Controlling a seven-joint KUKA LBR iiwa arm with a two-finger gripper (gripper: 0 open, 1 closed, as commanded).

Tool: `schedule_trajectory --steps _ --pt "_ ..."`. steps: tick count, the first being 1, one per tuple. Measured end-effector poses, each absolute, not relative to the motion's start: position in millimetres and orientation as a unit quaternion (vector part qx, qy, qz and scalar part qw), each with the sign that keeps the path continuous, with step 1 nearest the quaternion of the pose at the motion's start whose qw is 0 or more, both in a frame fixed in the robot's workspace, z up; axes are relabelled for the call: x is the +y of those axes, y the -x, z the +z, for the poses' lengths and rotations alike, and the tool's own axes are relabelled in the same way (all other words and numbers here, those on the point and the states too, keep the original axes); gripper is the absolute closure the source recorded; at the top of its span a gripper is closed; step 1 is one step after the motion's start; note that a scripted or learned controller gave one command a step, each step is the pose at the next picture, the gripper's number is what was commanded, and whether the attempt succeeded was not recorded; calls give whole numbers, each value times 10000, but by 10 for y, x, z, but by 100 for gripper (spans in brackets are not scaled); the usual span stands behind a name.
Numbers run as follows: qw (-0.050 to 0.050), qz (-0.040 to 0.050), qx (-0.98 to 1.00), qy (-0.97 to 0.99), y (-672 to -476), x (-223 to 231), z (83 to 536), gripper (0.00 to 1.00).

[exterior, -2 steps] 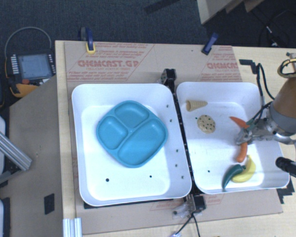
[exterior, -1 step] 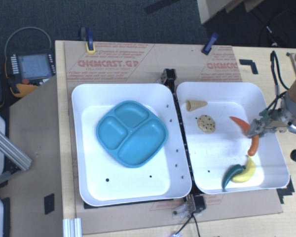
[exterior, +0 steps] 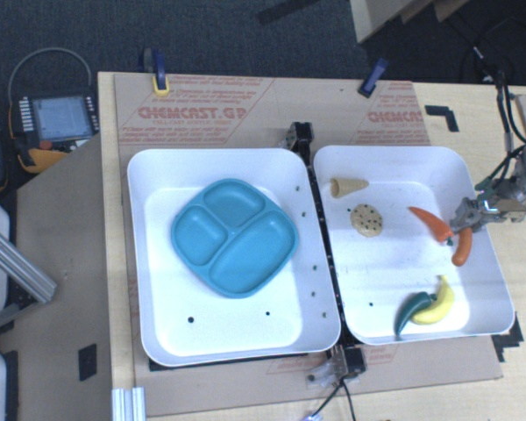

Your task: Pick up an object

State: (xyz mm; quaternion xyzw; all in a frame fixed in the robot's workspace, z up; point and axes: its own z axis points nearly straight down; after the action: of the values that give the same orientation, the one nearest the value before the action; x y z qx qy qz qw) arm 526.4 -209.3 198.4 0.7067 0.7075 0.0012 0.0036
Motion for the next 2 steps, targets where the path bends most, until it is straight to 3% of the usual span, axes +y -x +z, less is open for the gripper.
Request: schedule_trajectory --steps 1,2 --pt "24 7 7075 -7067 -5270 -2094 2298 100" --pt "-4 4 7094 -7048 -5477 -1511 2228 100"
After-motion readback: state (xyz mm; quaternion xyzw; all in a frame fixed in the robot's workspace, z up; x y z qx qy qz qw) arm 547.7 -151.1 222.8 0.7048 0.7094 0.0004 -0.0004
